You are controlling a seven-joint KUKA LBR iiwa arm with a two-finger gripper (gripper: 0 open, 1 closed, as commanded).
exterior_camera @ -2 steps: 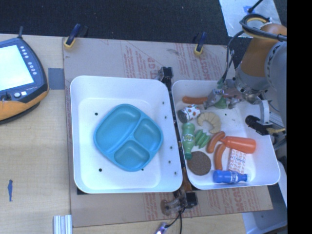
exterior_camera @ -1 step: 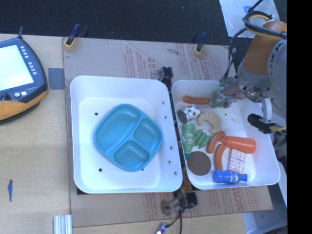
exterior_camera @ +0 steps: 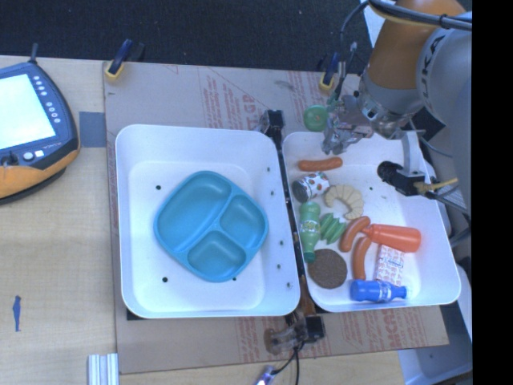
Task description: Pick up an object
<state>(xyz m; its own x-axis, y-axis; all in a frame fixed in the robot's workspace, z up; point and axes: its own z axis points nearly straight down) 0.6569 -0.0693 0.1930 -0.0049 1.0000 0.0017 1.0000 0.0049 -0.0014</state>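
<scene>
Pincer (exterior_camera: 337, 144) hangs over the far end of the right shallow white bin (exterior_camera: 446, 291), and we honestly can't tell if it's clenched or released (too blurry). Just below it lies a small orange-red sausage (exterior_camera: 320, 164), apart from it; up-left sits a green round ball (exterior_camera: 315, 118) by the rim. Further below: a pale croissant-shaped piece (exterior_camera: 349, 199), a round brown patty (exterior_camera: 327, 269), a blue plastic bottle (exterior_camera: 376, 292). Well left, the blue divided plastic plate (exterior_camera: 210, 225) fills the left white bin (exterior_camera: 136, 287).
</scene>
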